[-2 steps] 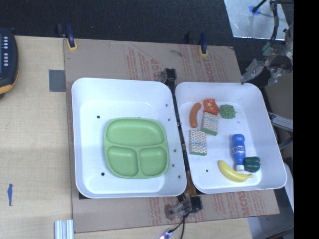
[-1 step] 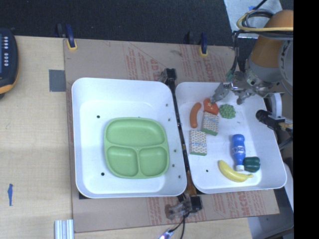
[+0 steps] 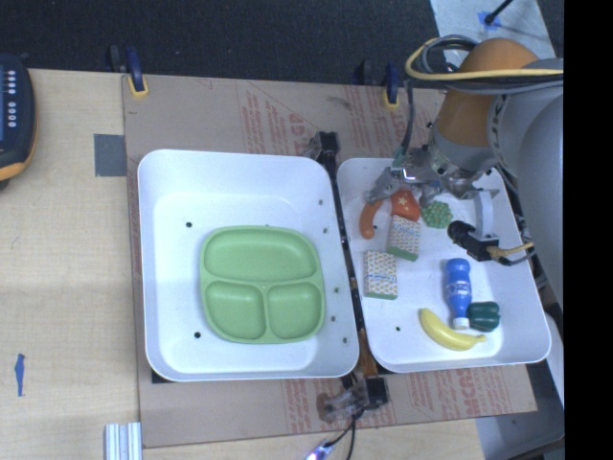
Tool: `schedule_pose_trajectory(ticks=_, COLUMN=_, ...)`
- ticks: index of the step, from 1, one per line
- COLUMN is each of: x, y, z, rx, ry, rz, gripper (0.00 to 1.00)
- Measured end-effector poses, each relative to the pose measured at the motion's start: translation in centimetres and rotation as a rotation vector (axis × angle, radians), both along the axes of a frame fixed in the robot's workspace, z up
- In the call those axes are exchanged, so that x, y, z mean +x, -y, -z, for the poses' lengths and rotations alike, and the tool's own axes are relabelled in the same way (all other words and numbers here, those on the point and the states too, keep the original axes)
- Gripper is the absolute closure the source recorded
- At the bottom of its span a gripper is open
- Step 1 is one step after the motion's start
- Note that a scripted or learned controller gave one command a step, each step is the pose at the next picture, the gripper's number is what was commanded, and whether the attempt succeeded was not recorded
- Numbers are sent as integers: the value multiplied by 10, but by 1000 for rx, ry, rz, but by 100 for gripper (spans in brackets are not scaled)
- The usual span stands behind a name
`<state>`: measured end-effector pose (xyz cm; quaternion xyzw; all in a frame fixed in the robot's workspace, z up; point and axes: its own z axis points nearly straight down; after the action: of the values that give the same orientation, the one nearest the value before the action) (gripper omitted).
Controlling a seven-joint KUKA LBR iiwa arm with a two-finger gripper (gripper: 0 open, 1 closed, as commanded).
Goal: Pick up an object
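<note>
Gripper (image 3: 407, 182) low over the right bin (image 3: 522, 353) at its 12 o'clock end, whether clenched or released cannot be told, just above a red object (image 3: 405, 205), orange sausage-shaped piece (image 3: 369, 218) at its 8 o'clock, green divided plate (image 3: 261, 283) in the left bin (image 3: 163, 257)

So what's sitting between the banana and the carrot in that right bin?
In the camera view, two small boxes lie between banana and carrot: one lower, one higher.
</note>
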<state>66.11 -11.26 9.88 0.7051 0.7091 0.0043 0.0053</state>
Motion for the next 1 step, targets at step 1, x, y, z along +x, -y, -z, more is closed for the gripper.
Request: schedule_pose_trajectory(ticks=1, x=0, y=0, z=-11, rx=1, ry=-5, rz=-3, gripper=100)
